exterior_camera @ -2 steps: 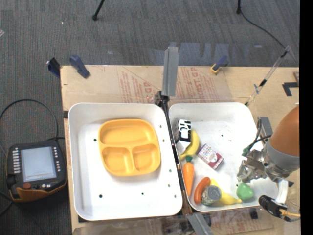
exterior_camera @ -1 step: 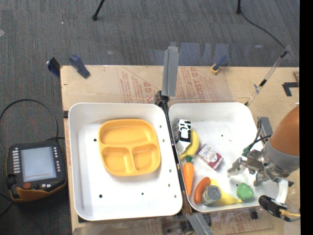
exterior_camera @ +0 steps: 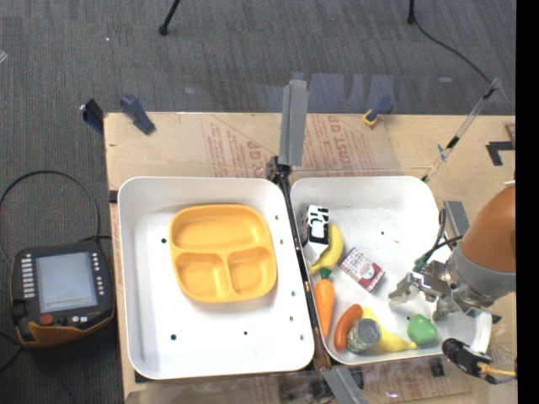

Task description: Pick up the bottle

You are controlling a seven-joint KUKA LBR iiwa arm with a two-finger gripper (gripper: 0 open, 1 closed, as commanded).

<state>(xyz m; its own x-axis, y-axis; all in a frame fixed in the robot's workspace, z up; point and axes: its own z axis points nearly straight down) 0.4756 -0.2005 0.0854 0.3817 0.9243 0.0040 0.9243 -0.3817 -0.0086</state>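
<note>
The bottle (exterior_camera: 316, 224), small with black and white patches, lies at the far left of the right bin (exterior_camera: 396, 194), against the top of a banana (exterior_camera: 330, 249). My gripper (exterior_camera: 418, 287) hangs over the right bin's right side, just above a green pepper (exterior_camera: 421, 330). It is well to the right of the bottle and apart from it. The grey arm with its orange band (exterior_camera: 493, 247) comes in from the right edge.
The right bin also holds a red-and-white carton (exterior_camera: 362, 268), a carrot (exterior_camera: 325, 306), a red sausage-like piece (exterior_camera: 346, 326), a tin can (exterior_camera: 365, 335) and a yellow piece (exterior_camera: 392, 342). A yellow divided plate (exterior_camera: 223, 252) sits in the left bin (exterior_camera: 143, 310). A teach pendant (exterior_camera: 61, 296) lies on the floor at the left.
</note>
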